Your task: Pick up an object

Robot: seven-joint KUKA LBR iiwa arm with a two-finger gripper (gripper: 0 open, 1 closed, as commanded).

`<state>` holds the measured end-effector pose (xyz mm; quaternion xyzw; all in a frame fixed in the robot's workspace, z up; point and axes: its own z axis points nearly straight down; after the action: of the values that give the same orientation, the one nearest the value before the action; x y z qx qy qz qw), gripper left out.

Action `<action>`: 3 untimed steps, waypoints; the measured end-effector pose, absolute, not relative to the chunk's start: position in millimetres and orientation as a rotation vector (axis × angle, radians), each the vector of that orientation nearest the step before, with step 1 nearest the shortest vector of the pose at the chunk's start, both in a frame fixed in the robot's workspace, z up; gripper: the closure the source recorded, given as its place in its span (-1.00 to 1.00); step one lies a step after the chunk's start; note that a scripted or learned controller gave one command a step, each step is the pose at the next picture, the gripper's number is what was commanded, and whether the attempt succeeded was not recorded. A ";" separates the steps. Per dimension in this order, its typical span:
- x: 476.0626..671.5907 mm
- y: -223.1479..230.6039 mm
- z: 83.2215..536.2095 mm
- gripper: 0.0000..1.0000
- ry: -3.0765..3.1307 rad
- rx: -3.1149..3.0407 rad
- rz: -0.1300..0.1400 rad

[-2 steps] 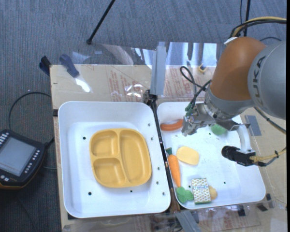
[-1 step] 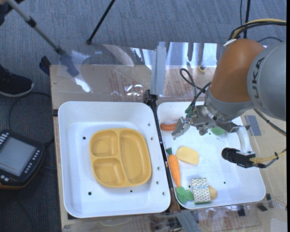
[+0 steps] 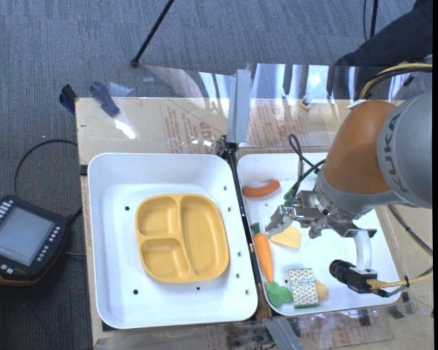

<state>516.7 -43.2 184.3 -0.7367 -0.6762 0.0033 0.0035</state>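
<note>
Seen from above, the left bin [image 3: 109, 195] carries a yellow divided plate [image 3: 182, 237] lying flat near its middle. The right bin [image 3: 383, 257] holds the loose items: a sausage [image 3: 260, 189] near its upper left corner, a carrot [image 3: 263, 257] along its left wall with green leaves [image 3: 279, 293] at the lower end, a yellow cheese wedge [image 3: 287, 237], and a small printed packet [image 3: 302, 288] near the front wall with a pale yellow piece [image 3: 320, 291] just beside it. The arm [image 3: 379, 159] comes in from the right, its orange band over the right bin, and the gripper [image 3: 286, 218] hangs low over the bin's left half. Its metal fingers [image 3: 279, 220] stand slightly apart, with nothing visibly between them. The cheese wedge lies just under and slightly in front of the fingertips, very near them; contact cannot be judged. The carrot lies just left of the fingers, the sausage just behind them.
</note>
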 end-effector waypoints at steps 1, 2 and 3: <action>519.5 -81.9 96.3 -1.00 -2.126 -2.307 0.006; 584.5 -88.6 85.6 -1.00 -1.901 -2.495 0.007; 539.9 -84.9 85.7 -1.00 -2.032 -2.388 0.007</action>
<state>539.9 -84.9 85.7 -0.7616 -0.6480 0.0021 0.0031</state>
